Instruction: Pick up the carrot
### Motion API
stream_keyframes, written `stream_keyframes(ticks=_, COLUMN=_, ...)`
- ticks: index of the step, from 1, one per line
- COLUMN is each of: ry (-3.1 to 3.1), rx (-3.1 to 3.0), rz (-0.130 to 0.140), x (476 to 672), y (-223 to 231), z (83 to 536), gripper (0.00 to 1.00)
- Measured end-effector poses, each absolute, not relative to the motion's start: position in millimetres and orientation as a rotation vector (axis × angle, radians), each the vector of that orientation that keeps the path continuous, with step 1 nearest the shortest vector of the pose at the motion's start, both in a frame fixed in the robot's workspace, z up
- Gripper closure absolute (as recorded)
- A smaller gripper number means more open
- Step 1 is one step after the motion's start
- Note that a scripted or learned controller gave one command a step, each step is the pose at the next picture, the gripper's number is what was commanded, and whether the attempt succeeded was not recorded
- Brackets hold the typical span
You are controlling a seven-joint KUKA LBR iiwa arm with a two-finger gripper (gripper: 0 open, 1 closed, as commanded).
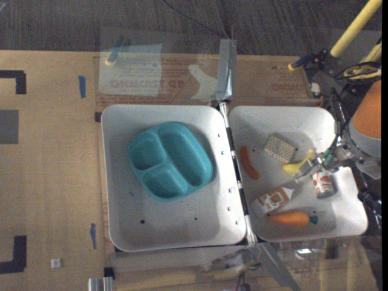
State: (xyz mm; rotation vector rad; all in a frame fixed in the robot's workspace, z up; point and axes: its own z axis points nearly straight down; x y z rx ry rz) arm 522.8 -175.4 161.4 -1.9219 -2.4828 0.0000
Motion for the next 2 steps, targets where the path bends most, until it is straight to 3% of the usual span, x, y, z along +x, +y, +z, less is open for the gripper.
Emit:
stream_keyframes(ticks=1, ry=-2.546, rx=-1.891, rz=-0.017, x=498.8, y=-133.1, z=115.4, gripper=0.00)
stream_keyframes(ticks=2, ry=-2.529, rx=-1.870, rz=-0.001, x=480.4, y=-174.4, z=263.1, gripper=0.00)
